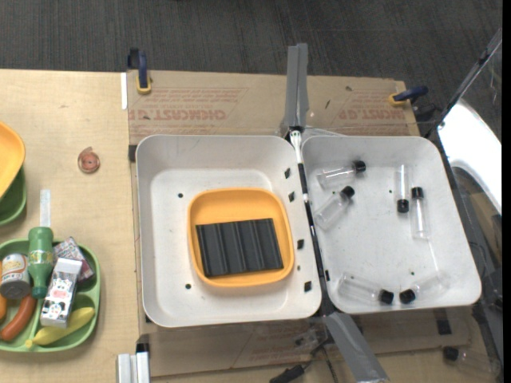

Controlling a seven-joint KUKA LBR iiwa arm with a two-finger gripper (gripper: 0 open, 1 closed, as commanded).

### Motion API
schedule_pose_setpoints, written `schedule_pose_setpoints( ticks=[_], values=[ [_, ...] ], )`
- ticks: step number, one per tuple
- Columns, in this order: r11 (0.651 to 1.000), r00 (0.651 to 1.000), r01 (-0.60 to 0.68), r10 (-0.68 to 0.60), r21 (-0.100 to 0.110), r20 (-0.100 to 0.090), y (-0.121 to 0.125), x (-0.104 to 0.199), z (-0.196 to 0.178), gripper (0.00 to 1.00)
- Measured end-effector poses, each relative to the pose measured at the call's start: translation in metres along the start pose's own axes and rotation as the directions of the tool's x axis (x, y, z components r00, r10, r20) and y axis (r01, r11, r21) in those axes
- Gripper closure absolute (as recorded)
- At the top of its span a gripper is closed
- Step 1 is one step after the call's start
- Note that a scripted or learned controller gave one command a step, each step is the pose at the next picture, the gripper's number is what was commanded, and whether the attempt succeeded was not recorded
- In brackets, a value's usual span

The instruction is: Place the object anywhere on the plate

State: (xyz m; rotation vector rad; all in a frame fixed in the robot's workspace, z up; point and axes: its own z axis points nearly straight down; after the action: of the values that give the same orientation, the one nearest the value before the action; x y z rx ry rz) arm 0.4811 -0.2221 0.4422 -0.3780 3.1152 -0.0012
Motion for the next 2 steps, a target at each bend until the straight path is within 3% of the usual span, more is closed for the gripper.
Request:
schedule_pose_setpoints(
  ticks=[1, 2],
  values=[
    [0.881, 0.881, 0.473, -0.473, -0.001, 0.001, -0.0024, -0.0104, 0.0006, 0.00],
    [0.689, 0.689, 0.725, -0.725, -0.003, 0.001, -0.0008, -0.0040, 0.0010, 0.00]
  ],
)
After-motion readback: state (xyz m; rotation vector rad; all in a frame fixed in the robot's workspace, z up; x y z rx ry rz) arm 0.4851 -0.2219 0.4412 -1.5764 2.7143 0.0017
